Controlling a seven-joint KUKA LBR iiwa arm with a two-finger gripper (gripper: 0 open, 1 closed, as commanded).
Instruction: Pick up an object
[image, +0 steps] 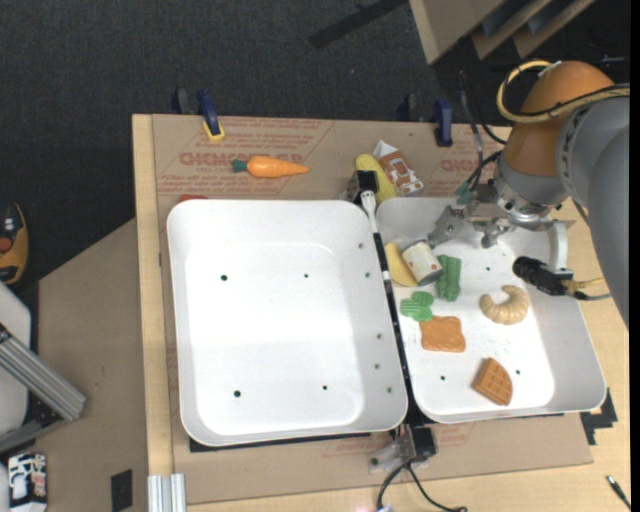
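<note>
camera view: curved tan croissant (504, 304) beside ridged waffle (492, 381); fingers' (447, 232) state unclear.

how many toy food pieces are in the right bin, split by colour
Green: 2, the long piece and the leafy piece
Orange or brown: 2, the toast and the waffle
Tan or cream: 3, the croissant, the banana and the pale block
Total: 7

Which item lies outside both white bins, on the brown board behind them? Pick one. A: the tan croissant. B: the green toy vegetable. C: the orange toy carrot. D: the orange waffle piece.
C: the orange toy carrot lies on the brown board behind the left white bin.
</note>
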